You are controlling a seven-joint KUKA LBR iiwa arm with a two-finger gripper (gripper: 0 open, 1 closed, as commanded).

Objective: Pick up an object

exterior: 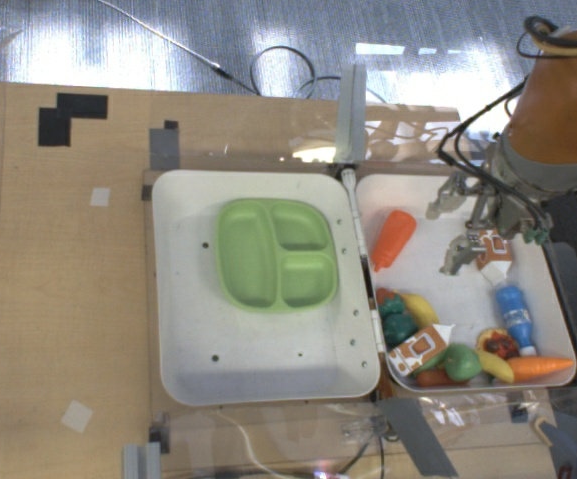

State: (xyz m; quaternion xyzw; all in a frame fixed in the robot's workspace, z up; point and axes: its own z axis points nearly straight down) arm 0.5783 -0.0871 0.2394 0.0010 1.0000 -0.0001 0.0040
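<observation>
Illumination bright and even, sourced overhead. Strong glare on the grey ribbed metal floor (269, 28) at twelve o'clock (white patches near centre top). Soft shadow falls inside the shallow white left-hand plastic bin (184, 367) toward six o'clock. Focus moderately soft throughout.

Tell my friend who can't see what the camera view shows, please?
A grey and orange robot arm's gripper hangs over the right white bin, which holds toy food: an orange carrot, a blue bottle and a pile of fruit and vegetables. The left white bin holds a green divided plate.
</observation>
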